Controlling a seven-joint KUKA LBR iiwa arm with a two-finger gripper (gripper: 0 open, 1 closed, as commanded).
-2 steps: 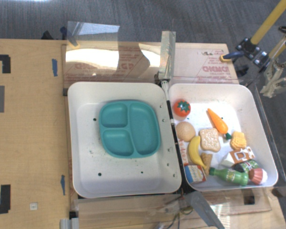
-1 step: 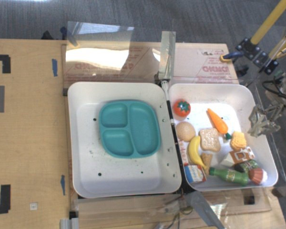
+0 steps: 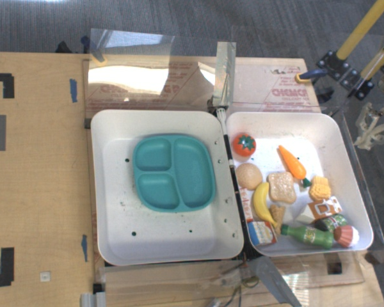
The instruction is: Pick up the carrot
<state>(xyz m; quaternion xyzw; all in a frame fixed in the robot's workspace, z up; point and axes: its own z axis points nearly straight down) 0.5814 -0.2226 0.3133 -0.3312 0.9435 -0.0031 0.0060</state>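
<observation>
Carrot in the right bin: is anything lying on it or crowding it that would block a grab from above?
Nothing visible lies on the carrot; its top is bare. White bin floor shows along its upper side. The bread slice sits close at its lower left and the yellow corn piece near its green tip, so the sides there are tight.

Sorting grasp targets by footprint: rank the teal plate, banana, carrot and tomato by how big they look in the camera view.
Largest to smallest:
1. Teal plate, by far the biggest.
2. Banana.
3. Carrot, a little shorter than the banana.
4. Tomato, smallest.
Banana and carrot are close, so that pair is less sure.
</observation>
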